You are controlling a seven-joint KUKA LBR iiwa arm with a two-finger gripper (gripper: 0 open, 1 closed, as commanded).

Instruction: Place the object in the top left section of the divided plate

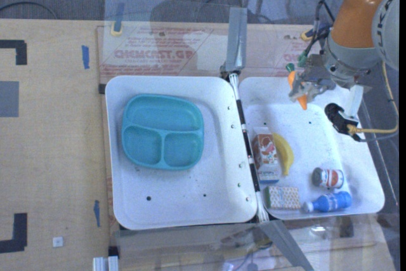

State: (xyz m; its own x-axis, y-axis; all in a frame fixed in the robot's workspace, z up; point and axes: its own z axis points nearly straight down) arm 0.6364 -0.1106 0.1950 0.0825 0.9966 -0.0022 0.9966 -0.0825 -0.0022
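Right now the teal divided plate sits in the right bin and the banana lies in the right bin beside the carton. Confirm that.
Wrong on the plate. The camera view shows the teal divided plate in the left bin. The banana does lie in the right bin beside the carton.

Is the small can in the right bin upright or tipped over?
Tipped. The small red-and-white can lies on its side on the right white bin's floor, its round end facing the camera.

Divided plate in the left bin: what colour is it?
Teal, seen in the camera view: divided plate.
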